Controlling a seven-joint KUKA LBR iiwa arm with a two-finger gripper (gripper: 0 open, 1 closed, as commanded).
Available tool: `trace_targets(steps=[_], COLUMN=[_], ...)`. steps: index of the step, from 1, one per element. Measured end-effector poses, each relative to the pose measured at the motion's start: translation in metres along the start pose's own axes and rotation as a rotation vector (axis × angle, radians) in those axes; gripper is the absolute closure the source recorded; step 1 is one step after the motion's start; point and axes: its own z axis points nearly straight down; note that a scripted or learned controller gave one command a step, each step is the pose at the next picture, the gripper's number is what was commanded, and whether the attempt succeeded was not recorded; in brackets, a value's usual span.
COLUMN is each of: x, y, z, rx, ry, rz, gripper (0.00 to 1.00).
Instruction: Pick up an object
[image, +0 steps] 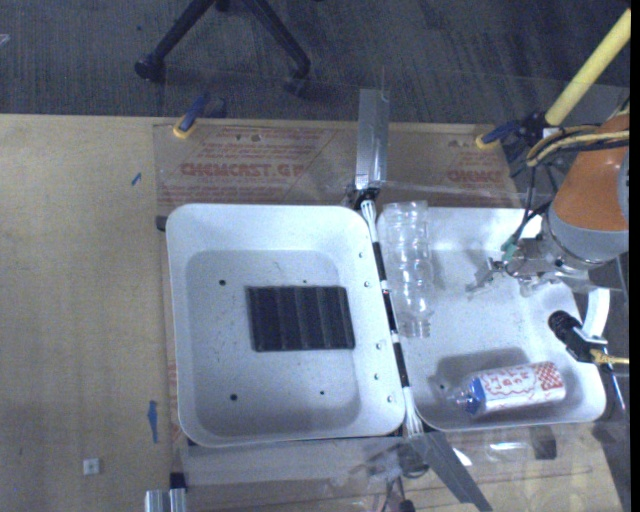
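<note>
Clear ribbed plastic bottle (408, 262), soft printed tube (510, 386), metal tool (490, 277) slightly open, empty

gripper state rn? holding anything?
Gripper: over the right bin, nothing seen between its fingers; open or shut cannot be told. Clear bottle and tube lie in the bin.

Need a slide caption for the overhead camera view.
Claw poised over right bin holding clear bottle and red-white tube; dark ridged block in left bin.

camera: fixed overhead | faces down at a slant | covers left bin (190, 300) and right bin (590, 405)
</note>
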Motion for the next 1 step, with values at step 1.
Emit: trace_targets(steps=[1], x=[0.0294], y=[-0.0549], z=[0.0076], rx=[0.000], ry=[0.001], rz=[0.057], gripper=[0.00])
